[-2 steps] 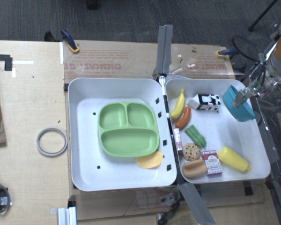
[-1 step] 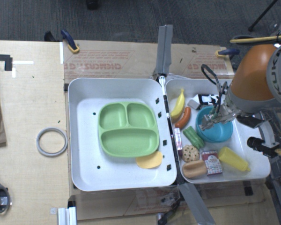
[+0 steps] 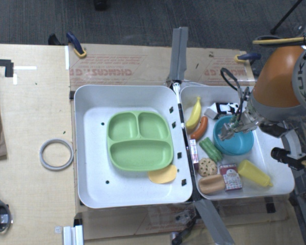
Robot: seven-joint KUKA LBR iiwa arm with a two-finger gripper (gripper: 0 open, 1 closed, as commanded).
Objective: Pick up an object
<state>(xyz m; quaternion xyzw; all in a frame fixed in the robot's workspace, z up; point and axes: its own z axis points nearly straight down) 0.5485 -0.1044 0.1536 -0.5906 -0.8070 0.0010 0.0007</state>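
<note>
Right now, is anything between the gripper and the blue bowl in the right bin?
Nothing visible does. The gripper hangs directly over the blue bowl, at its left rim. The green block and banana lie beside the bowl, not over it.

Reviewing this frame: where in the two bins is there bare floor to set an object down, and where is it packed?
The left bin has bare floor left of the green divided plate and along its front edge, beside the yellow chip. The right bin is crowded: banana, blue bowl, cookie and other toy food sit close together, with the gripper over the bowl.
</note>
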